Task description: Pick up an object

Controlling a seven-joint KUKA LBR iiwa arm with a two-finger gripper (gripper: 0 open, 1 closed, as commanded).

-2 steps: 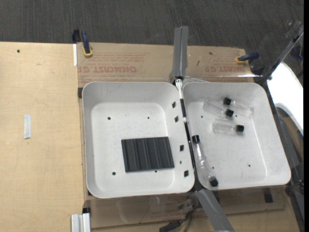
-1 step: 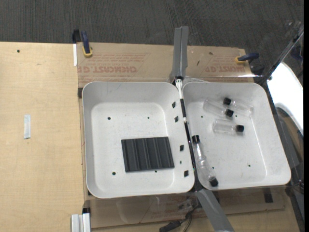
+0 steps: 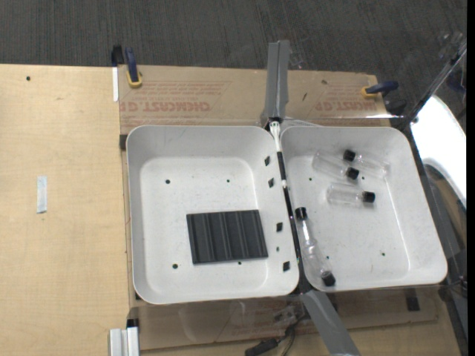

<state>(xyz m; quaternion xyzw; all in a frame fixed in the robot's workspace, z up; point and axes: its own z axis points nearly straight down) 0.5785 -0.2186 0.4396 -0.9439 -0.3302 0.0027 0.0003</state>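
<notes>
The left bin (image 3: pixel 148 162) holds a black ribbed rectangular tray (image 3: pixel 226 236), lying flat toward its front. In the right bin (image 3: pixel 401 228) are several clear vials with black caps. One vial (image 3: pixel 332 163) and a second (image 3: pixel 369 170) lie near the back, and a third (image 3: pixel 346 196) lies just in front of them. Two more rest along the bin's left wall, one vial (image 3: pixel 303 230) behind the other (image 3: pixel 318 267) at the front corner.
Both bins sit on cardboard (image 3: pixel 193 102) held by clamps (image 3: pixel 132 73) (image 3: pixel 378 90). A grey bar (image 3: pixel 277 80) runs back from the seam between the bins. A white curved body (image 3: pixel 447 136) stands at the right edge. Bare wooden bench (image 3: pixel 59 258) lies to the left.
</notes>
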